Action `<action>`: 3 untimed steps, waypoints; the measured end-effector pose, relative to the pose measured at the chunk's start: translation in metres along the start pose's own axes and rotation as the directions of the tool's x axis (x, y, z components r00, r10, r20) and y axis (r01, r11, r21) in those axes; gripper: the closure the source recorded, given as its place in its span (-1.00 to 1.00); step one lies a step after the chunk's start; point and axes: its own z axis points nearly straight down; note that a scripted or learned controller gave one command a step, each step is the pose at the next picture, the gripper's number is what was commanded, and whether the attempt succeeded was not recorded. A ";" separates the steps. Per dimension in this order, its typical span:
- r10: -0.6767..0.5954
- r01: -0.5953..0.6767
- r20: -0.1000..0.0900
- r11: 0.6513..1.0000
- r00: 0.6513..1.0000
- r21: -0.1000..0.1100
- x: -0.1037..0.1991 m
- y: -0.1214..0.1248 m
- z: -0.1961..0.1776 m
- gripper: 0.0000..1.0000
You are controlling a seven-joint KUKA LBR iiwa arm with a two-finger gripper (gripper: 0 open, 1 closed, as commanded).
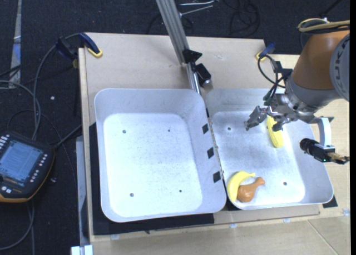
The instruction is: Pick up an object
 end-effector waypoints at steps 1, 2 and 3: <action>0.000 0.000 0.000 1.000 1.000 0.001 -0.010 -0.003 0.052 -1.00; 0.000 0.000 0.001 1.000 1.000 -0.004 -0.010 -0.001 0.039 1.00; 0.000 0.000 0.001 1.000 1.000 -0.008 -0.016 -0.001 -0.022 1.00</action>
